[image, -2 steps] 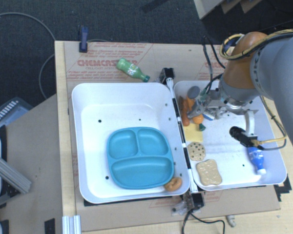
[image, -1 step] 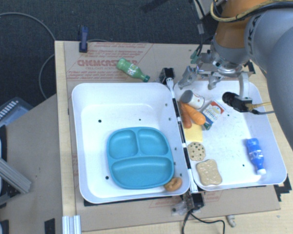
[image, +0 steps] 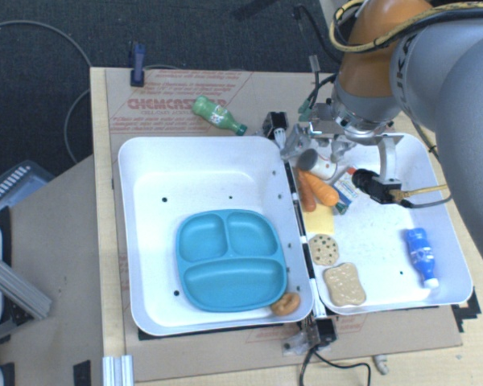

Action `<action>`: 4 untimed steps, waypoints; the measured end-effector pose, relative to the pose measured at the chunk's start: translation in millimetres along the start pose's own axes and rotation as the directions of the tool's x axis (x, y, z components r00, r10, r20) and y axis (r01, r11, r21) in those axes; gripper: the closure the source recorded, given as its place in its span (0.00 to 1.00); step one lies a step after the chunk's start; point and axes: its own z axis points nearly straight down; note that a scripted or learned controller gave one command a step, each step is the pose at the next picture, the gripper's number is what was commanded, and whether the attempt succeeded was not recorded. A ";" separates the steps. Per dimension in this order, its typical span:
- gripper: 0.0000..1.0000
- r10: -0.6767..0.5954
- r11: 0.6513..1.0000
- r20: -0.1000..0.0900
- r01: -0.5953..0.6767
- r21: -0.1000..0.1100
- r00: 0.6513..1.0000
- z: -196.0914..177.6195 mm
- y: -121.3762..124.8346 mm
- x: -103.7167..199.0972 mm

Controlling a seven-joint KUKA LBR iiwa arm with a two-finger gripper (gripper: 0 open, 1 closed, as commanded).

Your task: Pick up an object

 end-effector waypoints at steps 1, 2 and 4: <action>0.00 0.001 1.000 0.001 -0.001 0.000 1.000 0.0 -12.8 -8.1; 0.00 0.000 1.000 0.003 0.000 -0.012 1.000 95.6 29.5 -88.6; 1.00 0.000 1.000 0.000 0.000 -0.002 1.000 -0.6 -37.2 -35.2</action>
